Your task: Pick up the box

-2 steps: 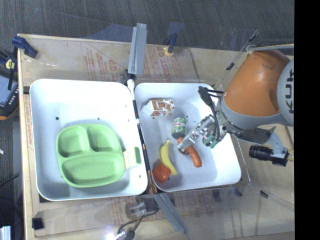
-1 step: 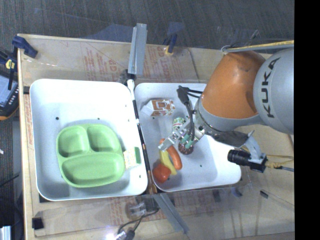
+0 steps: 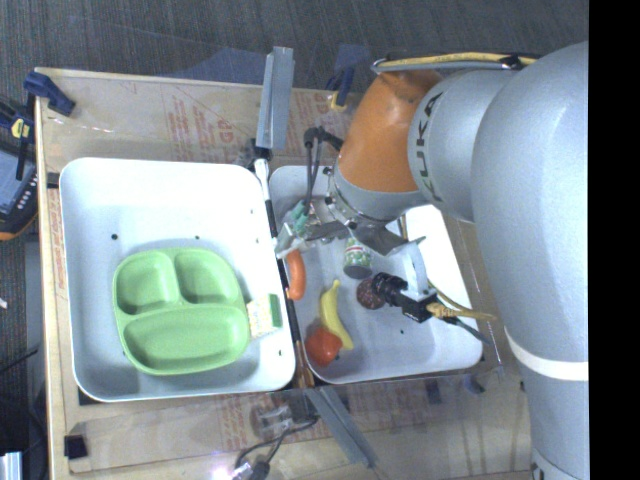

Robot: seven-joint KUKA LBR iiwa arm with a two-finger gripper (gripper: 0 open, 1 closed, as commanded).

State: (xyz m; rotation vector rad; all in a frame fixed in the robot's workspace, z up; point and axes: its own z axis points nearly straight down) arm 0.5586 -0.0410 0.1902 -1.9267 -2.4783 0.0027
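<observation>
The box (image 3: 262, 315) is small, pale yellow with a green edge. It lies in the left bin (image 3: 150, 188) against the right edge of the green divided plate (image 3: 180, 310). My gripper (image 3: 298, 236) hangs over the left side of the right bin (image 3: 440, 353), close to the wall between the two bins. It is above and to the right of the box and clear of it. Nothing shows in the gripper.
The right bin holds an orange sausage-shaped piece (image 3: 295, 275), a banana (image 3: 335, 313), a red tomato (image 3: 323, 346) and a small can (image 3: 357, 260). The arm's grey and orange body covers the bin's far right.
</observation>
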